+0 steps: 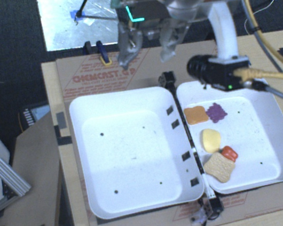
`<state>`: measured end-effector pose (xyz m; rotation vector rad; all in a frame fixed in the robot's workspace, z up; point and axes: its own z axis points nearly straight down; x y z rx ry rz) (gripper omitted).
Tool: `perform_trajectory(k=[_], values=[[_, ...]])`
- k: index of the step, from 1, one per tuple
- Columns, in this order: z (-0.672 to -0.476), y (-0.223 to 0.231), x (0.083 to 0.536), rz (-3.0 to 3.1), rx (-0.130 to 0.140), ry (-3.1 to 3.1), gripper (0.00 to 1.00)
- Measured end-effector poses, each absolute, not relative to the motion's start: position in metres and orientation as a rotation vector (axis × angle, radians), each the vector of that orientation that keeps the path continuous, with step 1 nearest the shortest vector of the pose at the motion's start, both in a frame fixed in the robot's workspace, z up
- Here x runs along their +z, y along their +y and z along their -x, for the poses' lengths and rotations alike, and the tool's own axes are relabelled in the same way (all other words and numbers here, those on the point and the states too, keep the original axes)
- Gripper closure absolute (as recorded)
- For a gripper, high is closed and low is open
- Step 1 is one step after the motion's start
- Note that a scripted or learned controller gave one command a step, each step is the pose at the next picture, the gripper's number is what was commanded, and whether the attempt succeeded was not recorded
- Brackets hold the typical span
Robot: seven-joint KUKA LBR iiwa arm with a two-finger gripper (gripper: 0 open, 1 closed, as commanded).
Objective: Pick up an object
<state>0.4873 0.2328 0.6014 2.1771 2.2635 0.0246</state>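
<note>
My gripper (147,54) hangs high above the bench at the top of the camera view, over the far edge of the bins. Its two fingers stand apart, open, with nothing between them. In the right bin (258,127), well below and to the right of the gripper, lie an orange square piece (196,114), a purple bunch of grapes (217,112), a pale yellow rounded piece (211,139), a small red piece (229,153) and a tan cracker (219,167). All are clustered along the bin's left side.
The left bin (127,155) lies beside the right one, split from it by a black-clipped divider (183,129). Cardboard (97,77) lines the bench behind the bins. Yellow and grey cables (281,77) run off to the right.
</note>
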Motion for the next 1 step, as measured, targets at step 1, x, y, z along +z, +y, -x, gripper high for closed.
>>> perform_trajectory(k=[1], values=[[-0.4873,0.2328,0.6014,-2.177,0.025,2.264,0.00]])
